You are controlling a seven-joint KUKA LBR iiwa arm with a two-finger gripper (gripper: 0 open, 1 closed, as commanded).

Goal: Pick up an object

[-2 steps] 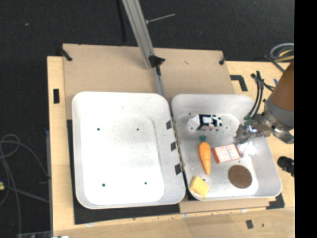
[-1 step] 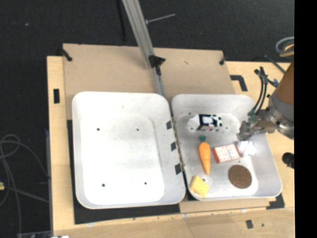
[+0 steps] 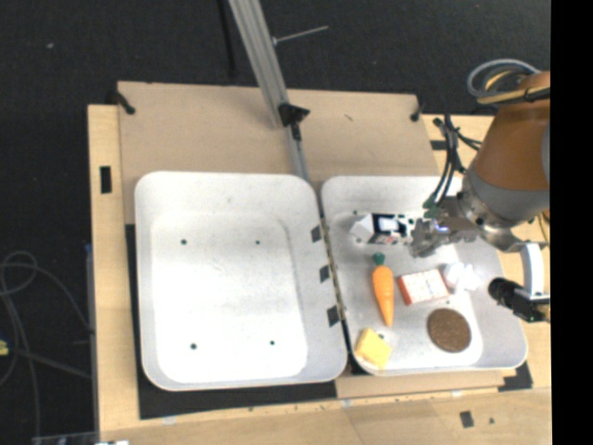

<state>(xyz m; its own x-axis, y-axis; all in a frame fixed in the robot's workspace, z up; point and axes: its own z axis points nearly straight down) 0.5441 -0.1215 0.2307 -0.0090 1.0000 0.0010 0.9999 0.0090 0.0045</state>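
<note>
Low over the right bin (image 3: 482, 360), the end effector (image 3: 428, 239) hangs beside a small black-and-white item (image 3: 384, 226); whether it grips anything, I cannot tell. An orange carrot (image 3: 384, 293) with a green top lies mid-bin, near a red-and-white box (image 3: 425, 288), a brown disc (image 3: 449, 330) and a yellow block (image 3: 372, 348). The left bin (image 3: 227, 281) sits alongside on the counter (image 3: 107, 276).

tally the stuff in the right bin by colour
orange: 1, the carrot
yellow: 1, the block
brown: 1, the disc
red and white: 1, the small box
white and dark: 1, the item by the claw
total: 5
</note>
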